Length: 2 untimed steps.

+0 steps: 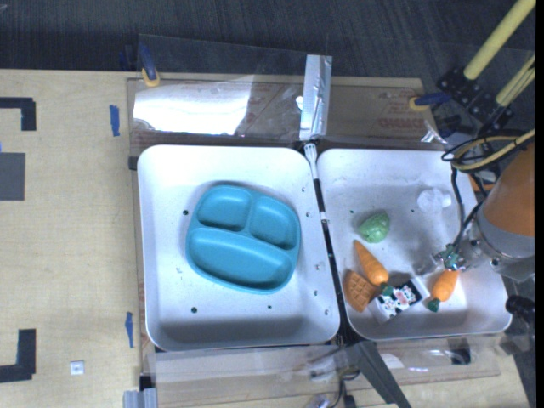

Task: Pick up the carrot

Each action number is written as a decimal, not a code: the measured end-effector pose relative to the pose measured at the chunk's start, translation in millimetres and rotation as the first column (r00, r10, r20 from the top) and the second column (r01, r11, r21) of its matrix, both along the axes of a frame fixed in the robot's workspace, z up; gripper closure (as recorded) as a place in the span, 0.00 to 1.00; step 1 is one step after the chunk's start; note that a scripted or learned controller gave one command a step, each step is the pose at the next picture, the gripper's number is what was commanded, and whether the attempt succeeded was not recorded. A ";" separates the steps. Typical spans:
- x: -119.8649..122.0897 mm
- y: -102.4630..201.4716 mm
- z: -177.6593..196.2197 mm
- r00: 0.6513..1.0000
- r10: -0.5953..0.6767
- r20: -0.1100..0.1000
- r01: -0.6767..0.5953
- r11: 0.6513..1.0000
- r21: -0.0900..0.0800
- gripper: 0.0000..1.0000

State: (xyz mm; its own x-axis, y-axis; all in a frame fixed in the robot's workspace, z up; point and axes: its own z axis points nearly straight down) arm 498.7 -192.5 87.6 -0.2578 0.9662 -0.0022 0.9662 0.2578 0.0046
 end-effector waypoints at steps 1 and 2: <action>0.4 0.8 -0.6 1.000 0.001 0.000 -0.001 1.000 0.001 0.00; 71.7 47.3 76.3 0.994 0.111 0.002 -0.111 0.994 -0.001 0.00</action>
